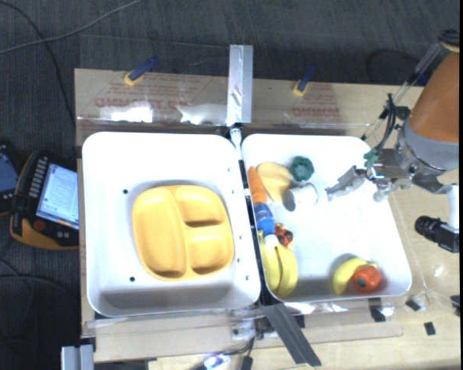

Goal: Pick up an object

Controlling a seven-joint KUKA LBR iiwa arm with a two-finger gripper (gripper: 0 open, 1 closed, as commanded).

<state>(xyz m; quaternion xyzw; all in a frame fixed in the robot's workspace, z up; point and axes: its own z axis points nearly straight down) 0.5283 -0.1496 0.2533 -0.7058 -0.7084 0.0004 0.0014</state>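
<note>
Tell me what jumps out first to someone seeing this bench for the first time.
The big yellow divided tray dominates the left bin, lying alone in its middle. In the right bin, bright items crowd the left wall: an orange marker, bananas and a teal ball, with a red and yellow fruit pair at the near right corner. The gripper hangs over that bin, reaching in from the right.

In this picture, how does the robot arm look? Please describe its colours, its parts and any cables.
The arm has an orange band above a grey wrist section. Below it sits a metal-grey gripper with thin fingers and a small teal-green spot near its base. Thin dark cables run along the arm's left side toward the wrist.
</note>
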